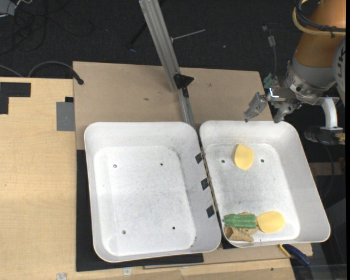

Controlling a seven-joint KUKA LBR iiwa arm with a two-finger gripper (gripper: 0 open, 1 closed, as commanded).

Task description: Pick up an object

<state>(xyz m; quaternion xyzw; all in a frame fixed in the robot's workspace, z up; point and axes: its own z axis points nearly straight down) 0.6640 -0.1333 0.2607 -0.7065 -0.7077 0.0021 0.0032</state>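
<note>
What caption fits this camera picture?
Robot gripper hovers open above the right bin, which holds two yellow pieces and a green toy.

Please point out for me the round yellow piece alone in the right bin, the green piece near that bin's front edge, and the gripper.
Round yellow piece (pixel 243 157), camera view, its middle.
Green piece (pixel 240 220), camera view, its middle.
Gripper (pixel 262 115), camera view, midway between its fingertips.

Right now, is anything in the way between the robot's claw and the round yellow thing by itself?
Nothing visible. The gripper hangs above the right bin's far rim, and only bare white floor lies between it and the yellow disc.
</note>
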